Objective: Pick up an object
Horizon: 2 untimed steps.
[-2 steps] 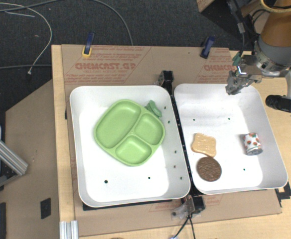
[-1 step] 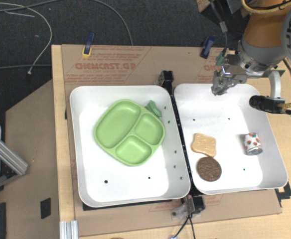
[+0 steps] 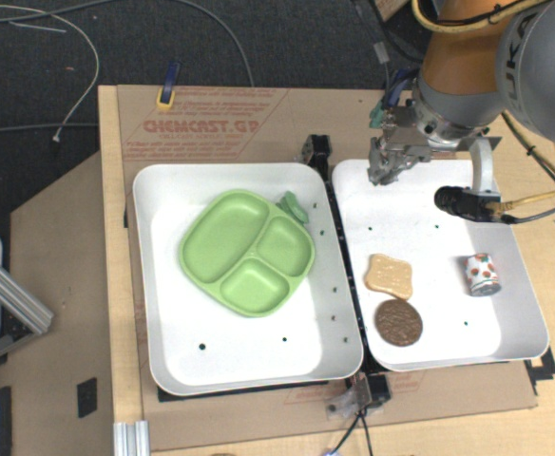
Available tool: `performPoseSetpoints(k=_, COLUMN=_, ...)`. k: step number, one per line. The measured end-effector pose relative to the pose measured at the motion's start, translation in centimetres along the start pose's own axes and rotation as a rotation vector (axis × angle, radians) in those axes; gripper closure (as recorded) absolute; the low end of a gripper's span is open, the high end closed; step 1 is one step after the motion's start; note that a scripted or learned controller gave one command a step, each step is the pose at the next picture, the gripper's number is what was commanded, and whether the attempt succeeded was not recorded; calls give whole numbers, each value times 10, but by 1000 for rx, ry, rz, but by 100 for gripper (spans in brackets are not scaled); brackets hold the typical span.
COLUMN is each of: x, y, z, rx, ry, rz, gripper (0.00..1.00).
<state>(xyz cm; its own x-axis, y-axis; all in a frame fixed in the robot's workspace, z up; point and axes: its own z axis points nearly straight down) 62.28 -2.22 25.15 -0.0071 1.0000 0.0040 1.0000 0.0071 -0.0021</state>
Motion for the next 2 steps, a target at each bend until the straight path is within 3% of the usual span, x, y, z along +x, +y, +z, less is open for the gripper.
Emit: performPoseSetpoints(k=2, x=104, y=-3, z=18, rx=-3, ry=-2, rz=2, gripper=100)
